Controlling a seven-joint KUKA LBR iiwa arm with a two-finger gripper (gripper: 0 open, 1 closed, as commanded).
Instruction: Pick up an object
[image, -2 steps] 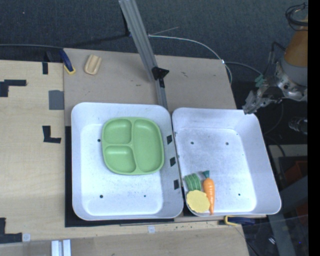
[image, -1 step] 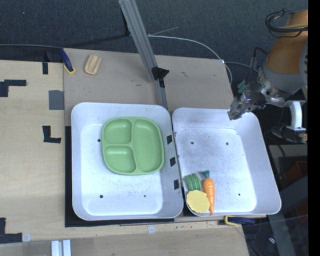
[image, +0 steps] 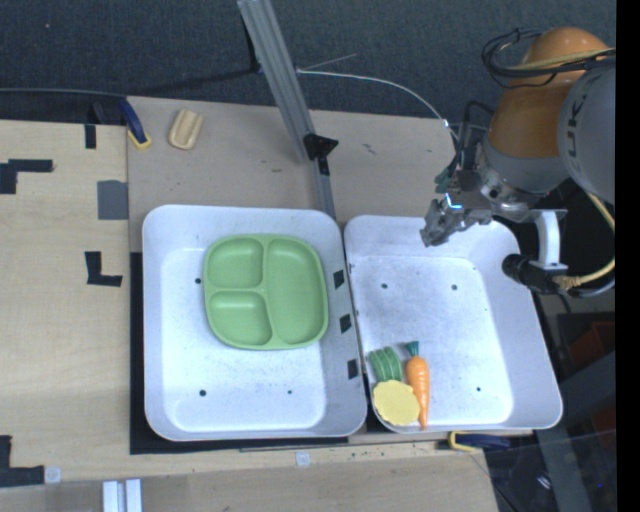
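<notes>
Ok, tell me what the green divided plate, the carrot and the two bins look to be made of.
Green divided plate: probably moulded plastic, matte, one even colour with soft rounded ridges.
Carrot: looks like a plastic toy, uniform orange and smooth, though small in view.
Left bin and right bin: likely thin formed plastic, white with fine speckling and rounded corners.

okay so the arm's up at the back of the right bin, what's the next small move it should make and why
Probably travel toward the near-left corner of the right bin, then descend. The gripper hovers over the far edge with nothing seen between its fingers, while the carrot, yellow piece and green item cluster in that corner.
</notes>
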